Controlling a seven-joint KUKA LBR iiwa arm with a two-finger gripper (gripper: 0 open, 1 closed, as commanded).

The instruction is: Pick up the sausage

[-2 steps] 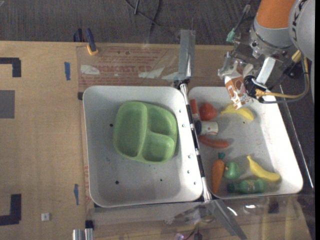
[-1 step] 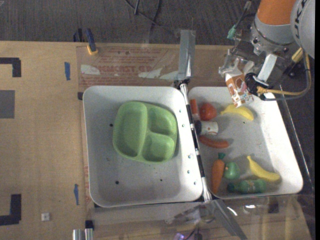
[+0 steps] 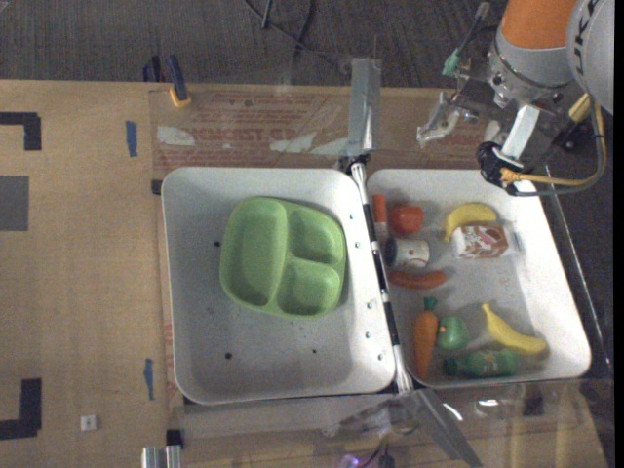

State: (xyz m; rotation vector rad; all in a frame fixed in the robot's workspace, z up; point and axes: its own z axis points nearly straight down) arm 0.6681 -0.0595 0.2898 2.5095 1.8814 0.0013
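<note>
The sausage (image 3: pixel 417 279) is a short red-orange link lying flat in the right bin (image 3: pixel 556 261), near its left wall and just below a small white can (image 3: pixel 410 253). My gripper (image 3: pixel 444 120) hangs above the bench behind the right bin's far edge, well up and to the right of the sausage. Nothing is seen in its grasp.
Around the sausage in the right bin lie a tomato (image 3: pixel 407 219), a thin red stick (image 3: pixel 379 213), two bananas (image 3: pixel 471 215) (image 3: pixel 512 331), a carton (image 3: pixel 480 242), a carrot (image 3: pixel 424 337), a green pepper (image 3: pixel 451 333) and a green bottle (image 3: pixel 483 363). The left bin (image 3: pixel 195 339) holds a green divided plate (image 3: pixel 283 257).
</note>
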